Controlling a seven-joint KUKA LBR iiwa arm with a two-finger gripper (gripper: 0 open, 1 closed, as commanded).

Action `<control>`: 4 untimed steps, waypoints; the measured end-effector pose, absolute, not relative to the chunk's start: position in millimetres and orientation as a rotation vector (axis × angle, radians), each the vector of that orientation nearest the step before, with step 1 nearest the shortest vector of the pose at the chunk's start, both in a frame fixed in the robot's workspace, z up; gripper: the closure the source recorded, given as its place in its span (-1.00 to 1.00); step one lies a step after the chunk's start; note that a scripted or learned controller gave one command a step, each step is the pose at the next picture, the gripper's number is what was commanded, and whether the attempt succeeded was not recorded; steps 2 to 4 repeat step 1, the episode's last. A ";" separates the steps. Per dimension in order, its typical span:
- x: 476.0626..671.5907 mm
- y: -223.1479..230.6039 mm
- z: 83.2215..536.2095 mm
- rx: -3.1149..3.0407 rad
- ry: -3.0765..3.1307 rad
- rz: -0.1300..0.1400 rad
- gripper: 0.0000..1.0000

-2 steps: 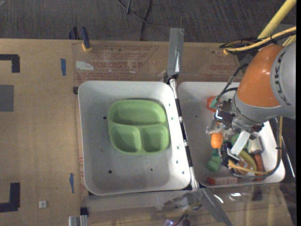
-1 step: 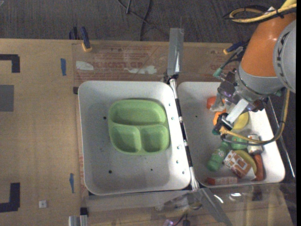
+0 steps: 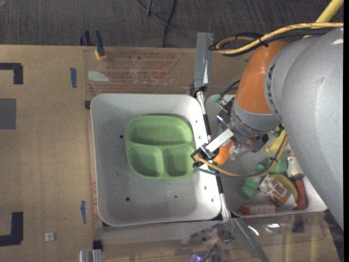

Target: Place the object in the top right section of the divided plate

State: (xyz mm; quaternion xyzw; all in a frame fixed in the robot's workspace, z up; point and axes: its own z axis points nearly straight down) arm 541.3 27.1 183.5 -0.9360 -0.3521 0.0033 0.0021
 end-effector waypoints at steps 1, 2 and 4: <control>509.0 116.7 175.0 -2.865 -1.281 0.009 1.00; 509.0 116.7 175.0 -2.865 -1.281 0.009 1.00; 509.0 116.7 175.0 -2.865 -1.281 0.009 1.00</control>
